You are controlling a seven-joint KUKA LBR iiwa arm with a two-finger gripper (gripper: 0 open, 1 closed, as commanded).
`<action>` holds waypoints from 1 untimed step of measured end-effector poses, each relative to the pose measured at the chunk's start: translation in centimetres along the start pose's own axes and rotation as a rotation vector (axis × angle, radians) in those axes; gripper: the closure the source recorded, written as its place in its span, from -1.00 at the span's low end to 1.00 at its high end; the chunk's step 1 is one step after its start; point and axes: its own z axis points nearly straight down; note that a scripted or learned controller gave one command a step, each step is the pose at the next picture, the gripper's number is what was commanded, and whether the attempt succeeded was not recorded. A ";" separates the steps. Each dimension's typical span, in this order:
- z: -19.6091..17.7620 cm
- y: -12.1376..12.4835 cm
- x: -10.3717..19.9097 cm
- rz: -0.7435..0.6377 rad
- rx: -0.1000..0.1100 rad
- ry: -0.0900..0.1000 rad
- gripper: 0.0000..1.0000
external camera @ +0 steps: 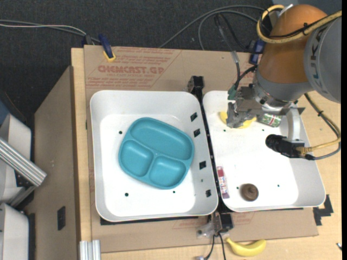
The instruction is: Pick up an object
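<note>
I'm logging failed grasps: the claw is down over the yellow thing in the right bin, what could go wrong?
The yellow object sits near the back wall of the right bin, so the claw might scrape the wall or pinch only an edge. The green-labelled item close beside it could get knocked or grabbed instead.

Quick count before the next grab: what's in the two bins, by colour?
Blue: 1, plate, left bin.
Yellow: 1, piece, part hidden, right bin.
Brown: 1, round lump, right bin.
Red-and-white: 1, bar, right bin.
Green-and-white: 1, packet, part hidden, right bin.
Total: 5.
</note>
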 end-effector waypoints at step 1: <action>1.2 0.3 5.8 0.000 0.001 -0.001 1.00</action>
